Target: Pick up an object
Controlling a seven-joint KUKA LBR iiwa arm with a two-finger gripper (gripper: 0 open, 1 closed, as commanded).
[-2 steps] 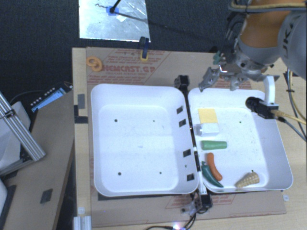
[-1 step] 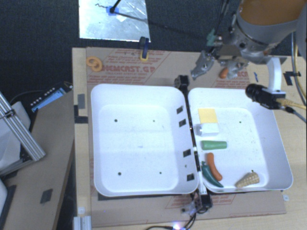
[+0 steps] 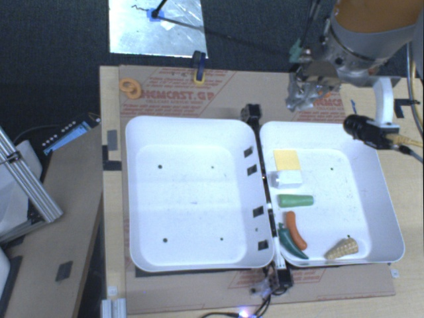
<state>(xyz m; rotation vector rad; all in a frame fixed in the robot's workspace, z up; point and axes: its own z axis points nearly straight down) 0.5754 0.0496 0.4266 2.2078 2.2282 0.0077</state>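
From my feed, grey arm with orange band point(image 3: 371, 12) cut off at 1 o'clock; metal two-finger gripper point(image 3: 303, 97) too blurred to read.

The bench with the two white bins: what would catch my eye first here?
Probably the little row of colourful things along the left wall of the right bin: a yellow block, a white block, a green piece, an orange piece and a tan cone near the front. Next, the grey arm with its orange band, reaching in at upper right, its gripper above the bin's far edge.
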